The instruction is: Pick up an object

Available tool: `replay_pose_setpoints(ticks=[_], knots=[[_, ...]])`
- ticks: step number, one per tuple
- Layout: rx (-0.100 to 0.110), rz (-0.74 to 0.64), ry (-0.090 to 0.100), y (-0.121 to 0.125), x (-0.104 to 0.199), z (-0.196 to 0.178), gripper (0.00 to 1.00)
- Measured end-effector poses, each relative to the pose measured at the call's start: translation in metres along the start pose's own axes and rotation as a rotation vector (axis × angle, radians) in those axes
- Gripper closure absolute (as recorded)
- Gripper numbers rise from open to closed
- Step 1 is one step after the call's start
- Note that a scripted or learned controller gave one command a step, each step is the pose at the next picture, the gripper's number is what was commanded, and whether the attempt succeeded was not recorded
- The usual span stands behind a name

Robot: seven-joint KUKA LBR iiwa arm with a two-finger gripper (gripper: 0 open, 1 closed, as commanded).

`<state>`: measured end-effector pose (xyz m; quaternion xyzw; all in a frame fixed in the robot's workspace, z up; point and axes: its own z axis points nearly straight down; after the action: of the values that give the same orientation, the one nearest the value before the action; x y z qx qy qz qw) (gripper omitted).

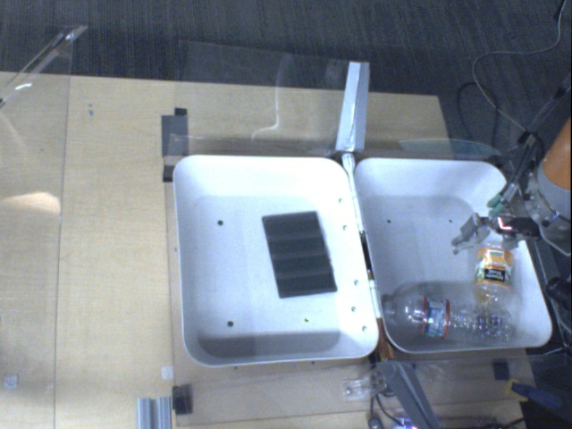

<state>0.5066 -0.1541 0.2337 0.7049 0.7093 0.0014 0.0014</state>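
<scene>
My gripper [490, 226] hangs over the right side of the right bin [420, 181], reaching in from the right edge. Just below it in the view sits a small bottle with a yellow-orange label [494, 270]; whether the gripper touches it I cannot tell. A clear plastic bottle [447, 316] lies on its side along the front wall of the same bin. In the middle of the left bin [206, 195] lies a flat black ribbed block [299, 254].
A metal post [351, 105] stands behind the seam between the two bins. Clear plastic sheets lie on the wooden bench [89, 239] at the back and left. Cables trail at the right edge and below the right bin.
</scene>
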Motion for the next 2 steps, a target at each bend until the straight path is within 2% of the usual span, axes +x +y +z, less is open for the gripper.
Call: replay_pose_setpoints(ticks=[1,2], knots=[[-0.001,-0.153,0.000,-0.017,0.023,0.012,0.00],[0.000,-0.154,-0.001,0.031,-0.038,0.073,0.00]])
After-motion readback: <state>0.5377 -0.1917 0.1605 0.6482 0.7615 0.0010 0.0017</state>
